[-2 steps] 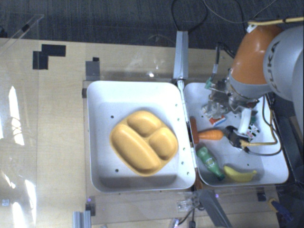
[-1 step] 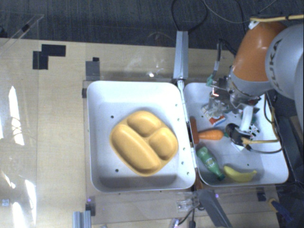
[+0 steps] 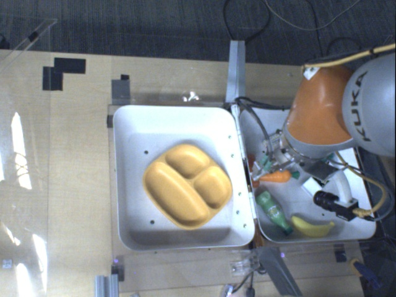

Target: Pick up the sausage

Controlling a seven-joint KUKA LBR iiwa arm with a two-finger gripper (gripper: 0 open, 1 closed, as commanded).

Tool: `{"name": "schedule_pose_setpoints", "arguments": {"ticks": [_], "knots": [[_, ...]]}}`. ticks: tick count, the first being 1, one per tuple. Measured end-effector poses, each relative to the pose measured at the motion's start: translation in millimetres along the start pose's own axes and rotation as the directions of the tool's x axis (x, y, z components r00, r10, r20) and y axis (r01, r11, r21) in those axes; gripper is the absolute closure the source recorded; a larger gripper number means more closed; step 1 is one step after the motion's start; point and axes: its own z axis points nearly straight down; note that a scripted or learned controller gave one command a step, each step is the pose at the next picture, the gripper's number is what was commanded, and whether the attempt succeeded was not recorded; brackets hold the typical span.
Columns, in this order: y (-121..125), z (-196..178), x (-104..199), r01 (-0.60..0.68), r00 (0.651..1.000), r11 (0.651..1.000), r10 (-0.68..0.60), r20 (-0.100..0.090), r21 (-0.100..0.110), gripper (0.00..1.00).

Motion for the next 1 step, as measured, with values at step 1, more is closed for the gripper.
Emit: {"name": "schedule_pose_setpoints", "arguments": {"ticks": [1], "knots": [[2.3, -11.2, -0.1, 0.001, 1.0, 1.0, -0.001, 0.002, -0.006, 1.0]]}}
